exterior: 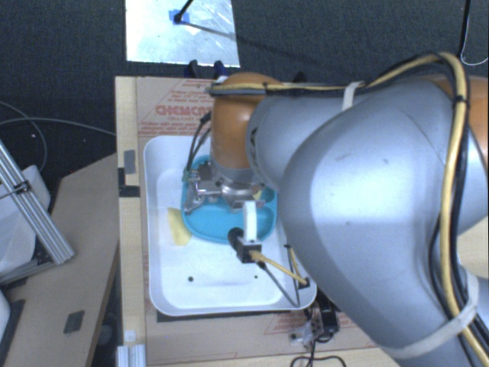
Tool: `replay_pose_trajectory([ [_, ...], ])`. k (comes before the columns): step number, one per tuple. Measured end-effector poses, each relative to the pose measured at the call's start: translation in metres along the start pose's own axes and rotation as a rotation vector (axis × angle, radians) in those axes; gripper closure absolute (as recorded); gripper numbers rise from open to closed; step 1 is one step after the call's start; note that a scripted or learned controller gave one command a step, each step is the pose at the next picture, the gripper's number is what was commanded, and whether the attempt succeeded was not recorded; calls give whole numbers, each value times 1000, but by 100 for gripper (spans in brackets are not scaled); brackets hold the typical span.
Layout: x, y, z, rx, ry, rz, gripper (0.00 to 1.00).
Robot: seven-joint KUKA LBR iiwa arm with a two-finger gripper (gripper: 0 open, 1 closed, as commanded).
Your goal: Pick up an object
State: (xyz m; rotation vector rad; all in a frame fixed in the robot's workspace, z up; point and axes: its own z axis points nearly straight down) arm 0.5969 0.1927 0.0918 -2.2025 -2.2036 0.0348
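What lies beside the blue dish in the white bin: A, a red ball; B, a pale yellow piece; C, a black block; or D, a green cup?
B: a pale yellow piece lies in the white bin, at the edge of the blue dish.

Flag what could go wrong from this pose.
1. The gripper is down over the blue dish; its wide curved body may slip from a pinch.
2. The yellow piece lies close by the dish's left edge in the white bin and could be nudged or caught too.
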Motion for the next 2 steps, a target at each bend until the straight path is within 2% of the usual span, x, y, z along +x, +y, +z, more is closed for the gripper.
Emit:
replay_pose_trajectory([
  [1, -101, 68, -99, -39, -1, 0, 0],
  [2, -91, 47, -233, -48, 0, -5, 0],
])
